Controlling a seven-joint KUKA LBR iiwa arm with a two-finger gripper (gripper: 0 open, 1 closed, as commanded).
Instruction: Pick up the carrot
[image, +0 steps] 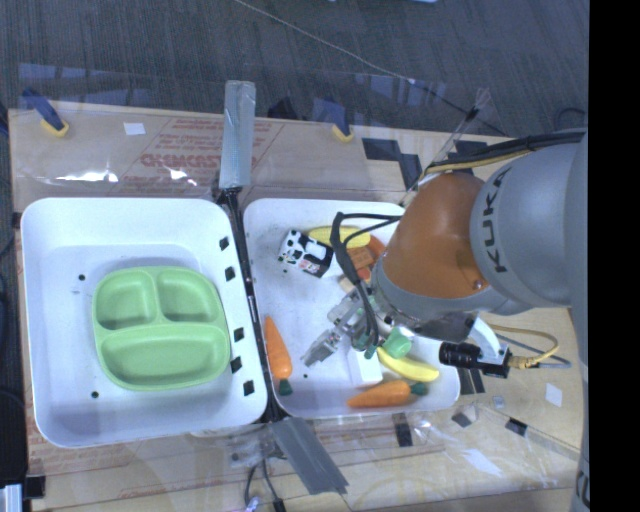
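Two carrots lie in the right bin (262, 222). One carrot (277, 347) rests along the bin's left wall, its green tip toward the front. The other carrot (383, 394) lies flat by the front wall. My gripper (330, 335) hangs low over the middle of the right bin, between the two carrots and to the right of the left one. It stands open with nothing between its fingers. The orange wrist band (440, 240) covers much of the bin's right half.
A green divided plate (158, 327) sits in the left bin (40, 230). The right bin also holds a black-and-white toy (303, 252), a yellow banana (408, 366), a green piece (397, 346), a second yellow item (338, 236) and an orange-brown item (364, 260) near the back.
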